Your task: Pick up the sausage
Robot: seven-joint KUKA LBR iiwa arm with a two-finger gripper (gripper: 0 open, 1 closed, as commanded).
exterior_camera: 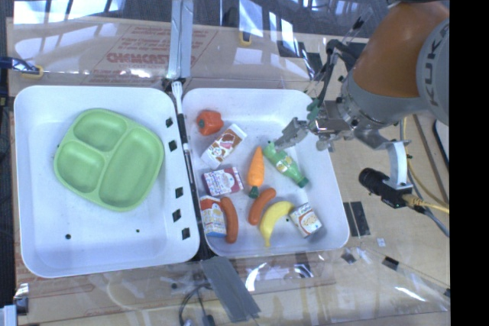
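Presently the gripper (299,130) is held above the right bin's (327,214) far right corner, beside the green bottle (286,165); its fingers appear slightly parted and nothing is seen between them. The sausage (262,204) is found toward the bin's near edge, lying between the carrot (256,168) and the banana (273,218), well apart from the gripper. The approach step is judged to be in hand, so a move toward the near edge and a descent over the sausage, clear of the banana, are called for.
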